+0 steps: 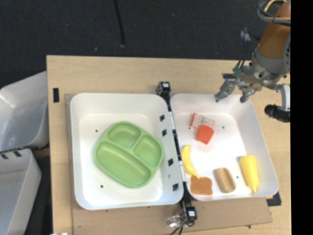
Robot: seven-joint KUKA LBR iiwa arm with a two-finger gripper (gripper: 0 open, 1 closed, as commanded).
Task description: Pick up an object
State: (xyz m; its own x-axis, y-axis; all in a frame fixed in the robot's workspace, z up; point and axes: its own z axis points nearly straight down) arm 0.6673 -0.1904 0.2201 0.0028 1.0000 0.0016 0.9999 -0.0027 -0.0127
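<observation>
Nearest: orange piece (201, 185), bread roll (225, 179), corn (249, 173), banana (188, 161) in right bin (261, 131). Gripper (233, 93) wide open, empty, over far rim. Suggest descending centred on red block (205, 134), w/ clearance fm wrapper (201, 119).

Robotics lab: plywood bench (146, 75), two white bins (80, 131), toy food, industrial arm (274, 38).

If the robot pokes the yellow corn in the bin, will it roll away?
The corn looks rounded and long, so a sideways push would probably roll it. It lies close to the right bin's edge, so that rim would likely stop it soon. Its skin looks smooth and shiny, like plastic, so it may slip between the gripper's fingers.
</observation>
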